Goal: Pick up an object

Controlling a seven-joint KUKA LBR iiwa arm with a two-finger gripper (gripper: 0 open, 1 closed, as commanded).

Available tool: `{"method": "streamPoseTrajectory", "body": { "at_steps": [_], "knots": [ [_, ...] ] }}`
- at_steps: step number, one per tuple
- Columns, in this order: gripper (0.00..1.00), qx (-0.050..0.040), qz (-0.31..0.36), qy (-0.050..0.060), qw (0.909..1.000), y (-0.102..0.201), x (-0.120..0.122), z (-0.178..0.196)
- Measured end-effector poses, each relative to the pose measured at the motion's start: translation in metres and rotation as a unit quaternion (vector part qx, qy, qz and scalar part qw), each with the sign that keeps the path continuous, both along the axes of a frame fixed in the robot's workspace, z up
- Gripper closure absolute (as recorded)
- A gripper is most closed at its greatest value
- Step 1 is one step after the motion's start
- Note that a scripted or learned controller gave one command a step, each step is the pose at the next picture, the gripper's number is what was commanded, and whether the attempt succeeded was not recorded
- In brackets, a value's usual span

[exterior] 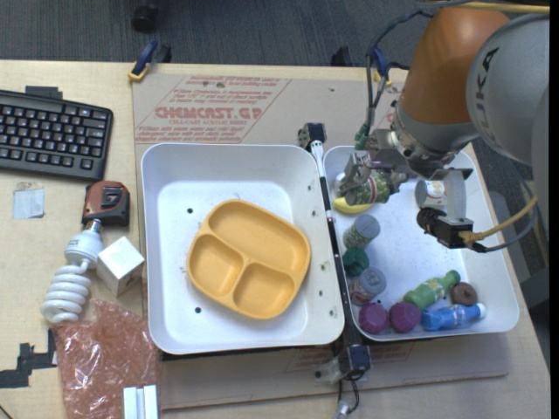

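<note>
The wooden surface (70, 234) holds two white bins. The gripper (367, 177) dips low into the right bin (498, 295) beside a banana (349, 205), probably to grab; I cannot tell its grip.

Grey carpet floor (288, 11) beyond a light wooden bench (61, 85).

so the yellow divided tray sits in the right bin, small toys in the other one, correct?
Not quite: the camera view shows the yellow divided tray in the left bin. The small toys lie in the right bin.
</note>
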State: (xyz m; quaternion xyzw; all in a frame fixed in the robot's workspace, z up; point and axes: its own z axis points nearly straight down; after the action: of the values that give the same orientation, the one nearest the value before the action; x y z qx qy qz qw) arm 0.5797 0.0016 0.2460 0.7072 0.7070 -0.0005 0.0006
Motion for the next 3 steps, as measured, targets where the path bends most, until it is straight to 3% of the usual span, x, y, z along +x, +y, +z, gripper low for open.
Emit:
{"method": "streamPoseTrajectory", "body": {
  "at_steps": [1, 2, 3],
  "knots": [
    [1.0, 0.0, 0.001, 0.0, 1.0, 0.044, 0.012, 0.016],
    [1.0, 0.0002, 0.001, 0.001, 1.0, 0.061, -0.014, 0.027],
    [1.0, 0.0001, 0.0, 0.0, 1.0, -0.009, -0.021, 0.036]
  ]
}}
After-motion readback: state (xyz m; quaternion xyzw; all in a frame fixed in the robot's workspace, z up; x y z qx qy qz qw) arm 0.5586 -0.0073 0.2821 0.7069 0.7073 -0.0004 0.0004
